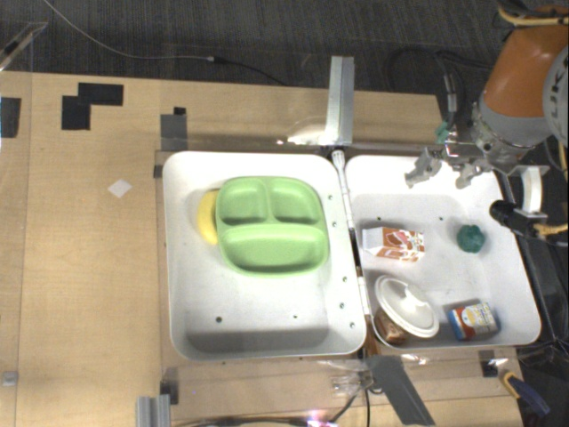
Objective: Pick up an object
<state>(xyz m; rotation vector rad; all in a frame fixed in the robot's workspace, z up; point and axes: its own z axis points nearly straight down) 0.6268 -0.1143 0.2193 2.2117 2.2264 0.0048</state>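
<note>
Holding green tray, left bin; right bin: can, ball.

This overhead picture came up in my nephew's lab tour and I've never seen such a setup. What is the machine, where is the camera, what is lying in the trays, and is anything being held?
It is one camera fixed above a bench, looking down at a slant. The machine is a grey robot arm with an orange band, reaching in from the right. Its two-finger gripper hangs over the far edge of the right shallow white bin, with nothing between the jaws.

The left shallow white bin holds a green plastic divided plate with a yellow object half hidden behind its left side.

In the right bin lie a small orange-and-white carton, a small round teal object, a white bowl-shaped item resting on something brown, and a small blue-labelled can on its side.

The arm's job is to pick one up; none is lifted yet.
</note>
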